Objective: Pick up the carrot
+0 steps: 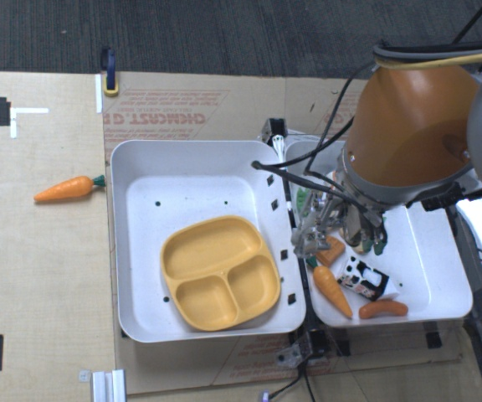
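1. Gripper [331, 234]: you see it low in the right-hand bin [442, 296], hanging under the arm's orange band [412, 128], with cables looped around it. How far it is open, and whether it has hold of anything, cannot be told; the wrist and cabling hide too much.

2. Small orange piece [333, 249]: just under the gripper, touching or nearly touching it. You cannot tell which.

3. Carrot [331, 291]: just below the gripper toward the near edge of the same bin, lying on the bin floor at a slant, apart from the gripper.

4. Black-and-white patterned item [365, 280]: just right of that carrot, below and right of the gripper.

5. Orange sausage-shaped item [383, 310]: further out the same way, near the bin's front rim.

6. Left-hand bin [132, 224]: just left of the gripper, across the shared wall.

7. Yellow divided plate [220, 272]: in that bin, left of and slightly below the gripper, three compartments.

8. Second carrot [67, 189]: far left of the gripper, outside both bins, lying on the bench [40, 291], green stem end pointing toward the left-hand bin.

9. Blue-and-yellow clamp [108, 72]: far up and left, at the bench's back edge.
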Robot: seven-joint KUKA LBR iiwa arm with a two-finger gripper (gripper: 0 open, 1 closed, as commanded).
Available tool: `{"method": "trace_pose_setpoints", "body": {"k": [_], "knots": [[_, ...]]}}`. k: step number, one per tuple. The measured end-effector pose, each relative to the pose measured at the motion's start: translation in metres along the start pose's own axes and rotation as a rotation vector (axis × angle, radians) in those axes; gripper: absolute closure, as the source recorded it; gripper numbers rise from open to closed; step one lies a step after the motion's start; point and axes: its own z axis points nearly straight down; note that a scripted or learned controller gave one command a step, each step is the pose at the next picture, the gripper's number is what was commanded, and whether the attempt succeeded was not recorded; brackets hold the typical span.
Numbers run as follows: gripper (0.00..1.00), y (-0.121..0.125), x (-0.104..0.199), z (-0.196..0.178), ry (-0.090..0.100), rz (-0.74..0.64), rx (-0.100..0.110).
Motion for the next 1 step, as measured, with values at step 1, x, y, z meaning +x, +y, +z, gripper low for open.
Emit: {"method": "trace_pose_setpoints", "body": {"k": [1], "knots": [[0.0, -0.0003, -0.0001, 0.0001, 0.0, 0.0, 0.0]]}}
